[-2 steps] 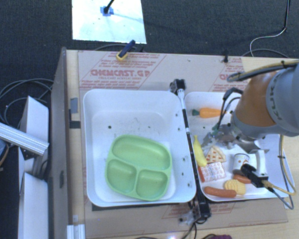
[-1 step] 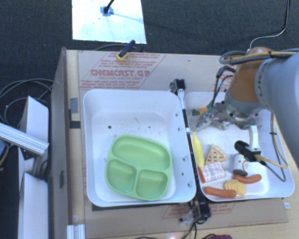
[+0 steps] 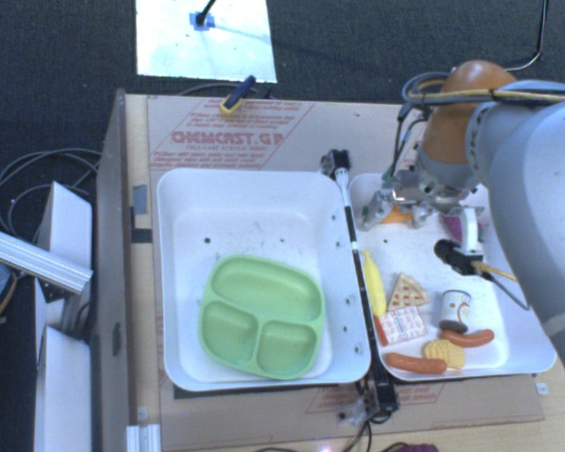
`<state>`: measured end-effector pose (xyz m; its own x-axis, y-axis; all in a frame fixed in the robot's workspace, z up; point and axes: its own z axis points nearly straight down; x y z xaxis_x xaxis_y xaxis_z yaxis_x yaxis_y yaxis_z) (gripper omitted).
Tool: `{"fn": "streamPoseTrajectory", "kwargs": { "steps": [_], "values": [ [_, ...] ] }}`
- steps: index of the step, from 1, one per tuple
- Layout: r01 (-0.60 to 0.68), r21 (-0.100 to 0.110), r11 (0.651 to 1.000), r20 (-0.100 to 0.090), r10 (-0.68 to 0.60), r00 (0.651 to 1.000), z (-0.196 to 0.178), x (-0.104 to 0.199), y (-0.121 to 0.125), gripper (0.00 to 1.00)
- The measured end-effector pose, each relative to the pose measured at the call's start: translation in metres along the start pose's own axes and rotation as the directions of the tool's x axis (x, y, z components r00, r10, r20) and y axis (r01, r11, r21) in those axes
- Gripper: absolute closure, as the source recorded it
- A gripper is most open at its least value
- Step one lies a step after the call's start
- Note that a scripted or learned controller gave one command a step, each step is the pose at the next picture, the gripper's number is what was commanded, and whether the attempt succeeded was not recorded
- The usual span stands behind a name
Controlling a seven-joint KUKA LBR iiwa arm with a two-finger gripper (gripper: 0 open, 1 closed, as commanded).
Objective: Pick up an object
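Claw [image 3: 393,205] low in right bin [image 3: 523,351] upper corner over orange item [image 3: 394,216]; grip state unclear. Toy foods lower right. Left bin [image 3: 184,215] holds green tray [image 3: 261,316].

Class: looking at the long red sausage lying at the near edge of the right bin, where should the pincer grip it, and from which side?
Grip the red sausage at its middle, from straight above, jaws across its narrow width. It lies flat; the cracker crowds one end.

A cardboard sheet [image 3: 235,130] covers the table [image 3: 113,252] under both bins. A white paper square [image 3: 204,26] lies on dark carpet [image 3: 56,64] behind; cables [image 3: 19,172] coil left.
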<state>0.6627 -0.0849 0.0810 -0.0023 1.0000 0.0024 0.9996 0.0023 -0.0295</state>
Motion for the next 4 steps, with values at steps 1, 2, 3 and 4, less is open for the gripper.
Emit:
{"fn": "streamPoseTrajectory", "kwargs": {
  "steps": [1, 2, 3, 4],
  "values": [
    [0.003, 0.007, 1.0, 0.0, -0.003, 1.0, -0.008, 0.0, -0.002, 1.0],
    [0.004, -0.003, 1.0, 0.002, -0.004, 1.0, -0.01, 0.0, 0.0, 0.0],
    [0.005, -0.002, 1.0, -0.001, -0.005, 1.0, 0.0, 0.002, 0.0, 0.0],
    [0.007, 0.0, 1.0, -0.002, -0.007, 1.0, -0.011, 0.002, 0.0, 1.0]
  ]
}}
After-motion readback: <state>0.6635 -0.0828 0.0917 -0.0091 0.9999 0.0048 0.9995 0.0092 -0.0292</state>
